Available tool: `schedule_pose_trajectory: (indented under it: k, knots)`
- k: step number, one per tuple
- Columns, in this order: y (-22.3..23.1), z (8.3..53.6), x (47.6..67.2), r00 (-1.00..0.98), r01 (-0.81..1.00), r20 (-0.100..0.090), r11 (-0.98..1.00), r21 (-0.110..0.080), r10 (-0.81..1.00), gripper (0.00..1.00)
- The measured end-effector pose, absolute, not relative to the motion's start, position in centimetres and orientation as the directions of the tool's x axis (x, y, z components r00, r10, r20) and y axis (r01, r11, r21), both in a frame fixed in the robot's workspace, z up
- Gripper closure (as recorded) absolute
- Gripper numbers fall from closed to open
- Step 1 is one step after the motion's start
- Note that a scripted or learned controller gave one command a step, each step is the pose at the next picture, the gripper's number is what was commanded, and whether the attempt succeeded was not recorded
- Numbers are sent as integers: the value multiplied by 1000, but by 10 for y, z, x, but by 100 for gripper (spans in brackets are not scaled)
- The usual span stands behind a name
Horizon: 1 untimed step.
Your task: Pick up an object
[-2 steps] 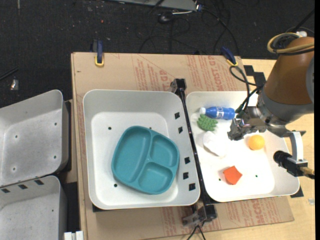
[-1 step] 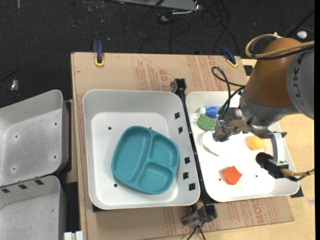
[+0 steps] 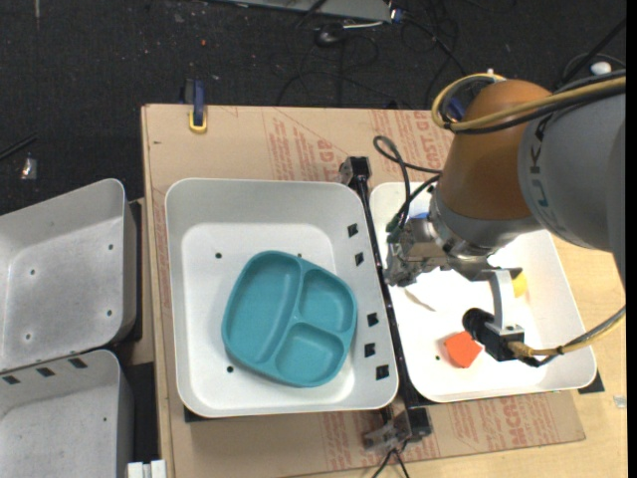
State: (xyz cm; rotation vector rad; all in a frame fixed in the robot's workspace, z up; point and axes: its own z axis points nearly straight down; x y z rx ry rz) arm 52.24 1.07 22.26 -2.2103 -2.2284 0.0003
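A small orange block [image 3: 460,350], matt and roughly boxy with softened corners, lies on the floor of the right bin [image 3: 557,267], towards its near edge. A little beyond it, a small yellow piece [image 3: 519,285] shows, partly hidden by the robot's hardware so that its shape cannot be made out. The gripper [image 3: 406,259] hangs over the left side of this same bin, close to the wall shared with the left bin [image 3: 199,217] and apart from the orange block. It is a dark metallic cluster seen from above, and whether it is open or closed, or has hold of anything, cannot be told. The arm [image 3: 557,167] reaches in from the right, its thick grey body bent downward over the bin, with the glossy orange band bulging above the wrist. Both bins are shallow, smooth white plastic with rounded corners. In the left one rests a teal divided plate [image 3: 289,317], smooth and rounded, with three compartments. The bins sit on a table [image 3: 259,137] surfaced in tan board with red printing, and a blue clamp [image 3: 198,108] grips its far edge.
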Motion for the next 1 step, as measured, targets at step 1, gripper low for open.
schedule_pose_trajectory:
  k: [1]
  knots:
    - [69,215,518,-8,1000,1,8,-2,1000,100]
